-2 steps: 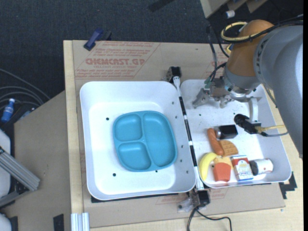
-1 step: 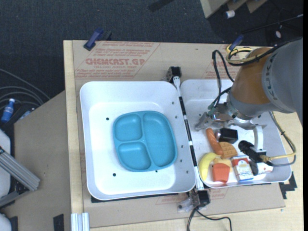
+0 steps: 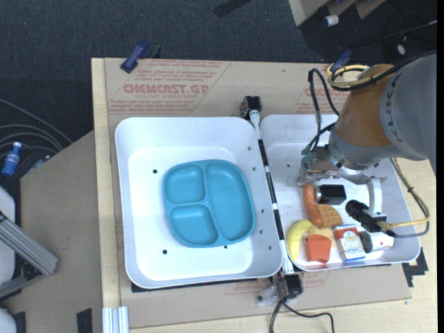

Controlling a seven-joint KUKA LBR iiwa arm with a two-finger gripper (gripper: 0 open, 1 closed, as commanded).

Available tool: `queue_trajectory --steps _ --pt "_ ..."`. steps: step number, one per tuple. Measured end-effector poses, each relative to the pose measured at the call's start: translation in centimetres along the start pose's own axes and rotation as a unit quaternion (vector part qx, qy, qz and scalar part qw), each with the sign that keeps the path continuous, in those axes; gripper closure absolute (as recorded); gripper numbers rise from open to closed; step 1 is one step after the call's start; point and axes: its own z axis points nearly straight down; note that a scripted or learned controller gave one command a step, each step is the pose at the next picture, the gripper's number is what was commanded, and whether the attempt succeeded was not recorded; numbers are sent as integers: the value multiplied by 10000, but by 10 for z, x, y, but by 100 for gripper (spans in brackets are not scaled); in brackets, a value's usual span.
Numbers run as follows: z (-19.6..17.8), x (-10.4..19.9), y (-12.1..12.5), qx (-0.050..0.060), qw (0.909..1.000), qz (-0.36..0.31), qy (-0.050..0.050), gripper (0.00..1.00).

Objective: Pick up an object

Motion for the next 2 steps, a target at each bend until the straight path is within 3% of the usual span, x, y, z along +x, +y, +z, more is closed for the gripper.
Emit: queue_trajectory --steps 1,2 --pt "0 0 0 2 10000 -1 1 0" --pt "-10 0 0 -4 10000 1 1 100"
